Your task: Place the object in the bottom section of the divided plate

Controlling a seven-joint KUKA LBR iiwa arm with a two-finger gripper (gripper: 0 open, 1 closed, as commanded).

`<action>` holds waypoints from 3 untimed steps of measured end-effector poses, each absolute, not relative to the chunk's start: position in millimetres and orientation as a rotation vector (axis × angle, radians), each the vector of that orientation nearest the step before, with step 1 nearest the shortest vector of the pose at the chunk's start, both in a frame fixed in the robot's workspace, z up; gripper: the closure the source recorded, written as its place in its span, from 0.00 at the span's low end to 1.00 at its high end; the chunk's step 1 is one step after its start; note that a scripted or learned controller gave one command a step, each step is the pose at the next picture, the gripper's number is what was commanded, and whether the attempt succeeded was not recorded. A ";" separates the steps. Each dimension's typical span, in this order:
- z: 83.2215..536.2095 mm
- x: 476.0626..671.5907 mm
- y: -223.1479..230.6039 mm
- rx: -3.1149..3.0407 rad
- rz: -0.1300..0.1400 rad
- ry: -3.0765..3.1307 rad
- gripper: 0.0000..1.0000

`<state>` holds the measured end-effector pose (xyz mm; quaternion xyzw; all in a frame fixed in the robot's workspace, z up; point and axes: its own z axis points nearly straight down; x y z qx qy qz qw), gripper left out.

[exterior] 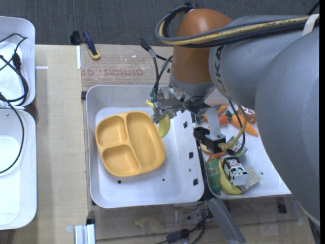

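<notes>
Over the left white bin (101,187), the end effector (162,113) hangs at the upper right rim of the yellow divided plate (131,143), pinching a yellow-green object (164,126). Beside it, the right bin (274,182) holds mixed toy food (228,166).

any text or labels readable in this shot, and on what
Faint reddish print on the brown cardboard sheet behind the white bin: appears reversed, too blurred to read.
Dark letters on the grey robot arm: partly hidden, not readable.
Black-and-white packet in the right-hand bin: print too small to read.
</notes>
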<state>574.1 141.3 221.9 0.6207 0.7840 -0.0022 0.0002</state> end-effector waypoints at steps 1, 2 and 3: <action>220.3 568.6 137.5 2.022 -0.009 2.406 1.00; 234.0 564.1 134.8 2.041 -0.006 2.388 1.00; 317.8 593.5 114.2 1.914 -0.005 2.491 1.00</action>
